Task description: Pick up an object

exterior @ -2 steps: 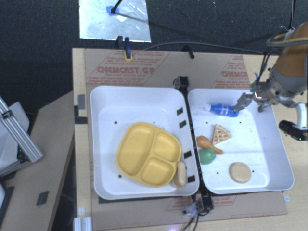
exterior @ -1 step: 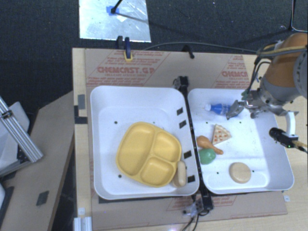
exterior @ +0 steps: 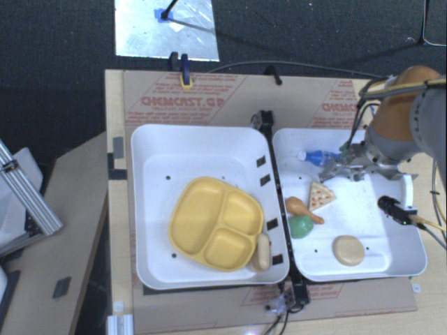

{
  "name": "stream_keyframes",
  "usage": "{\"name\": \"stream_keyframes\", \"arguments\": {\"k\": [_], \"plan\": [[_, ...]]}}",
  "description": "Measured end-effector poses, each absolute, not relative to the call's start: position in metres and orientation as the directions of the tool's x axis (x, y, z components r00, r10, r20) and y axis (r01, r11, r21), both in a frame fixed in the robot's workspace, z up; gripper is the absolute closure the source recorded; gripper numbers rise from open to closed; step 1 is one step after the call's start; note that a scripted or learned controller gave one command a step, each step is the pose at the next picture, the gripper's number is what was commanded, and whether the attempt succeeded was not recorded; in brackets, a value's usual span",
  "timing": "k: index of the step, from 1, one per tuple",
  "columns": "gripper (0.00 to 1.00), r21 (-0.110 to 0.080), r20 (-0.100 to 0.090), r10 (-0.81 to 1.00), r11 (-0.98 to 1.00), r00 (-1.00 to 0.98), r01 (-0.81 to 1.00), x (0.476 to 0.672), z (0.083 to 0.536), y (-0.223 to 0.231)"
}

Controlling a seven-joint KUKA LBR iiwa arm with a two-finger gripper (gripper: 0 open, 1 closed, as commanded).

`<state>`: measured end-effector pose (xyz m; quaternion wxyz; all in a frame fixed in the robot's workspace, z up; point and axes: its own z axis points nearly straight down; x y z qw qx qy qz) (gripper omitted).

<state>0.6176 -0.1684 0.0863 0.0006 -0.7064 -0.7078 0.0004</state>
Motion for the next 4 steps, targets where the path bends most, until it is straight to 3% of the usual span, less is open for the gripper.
{"name": "stream_keyframes", "arguments": {"k": [1,4], "plan": [[1.00,0.005,-0.002,1.000,0.002,-0.002,1.000,0.620,0.100,-0.169],[1.00,0.006,-0.001,1.000,0.005,-0.005,1.000,0.628,0.230,-0.174]]}}
